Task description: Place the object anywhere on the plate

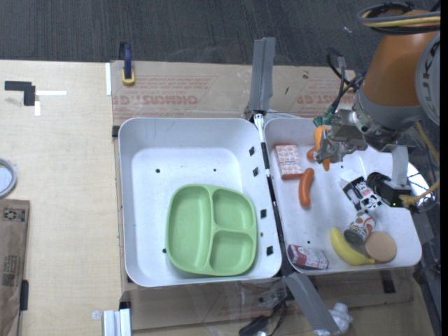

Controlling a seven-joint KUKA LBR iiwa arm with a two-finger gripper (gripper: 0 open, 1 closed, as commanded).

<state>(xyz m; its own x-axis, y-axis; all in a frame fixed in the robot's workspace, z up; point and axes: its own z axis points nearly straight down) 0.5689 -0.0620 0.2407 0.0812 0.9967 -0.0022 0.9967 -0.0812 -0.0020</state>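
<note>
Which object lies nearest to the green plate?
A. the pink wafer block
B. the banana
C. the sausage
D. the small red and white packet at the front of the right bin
D: the red and white packet lies in the front left corner of the right bin, just across the bin walls from the green plate, closer than the banana, sausage or wafer block.
</note>
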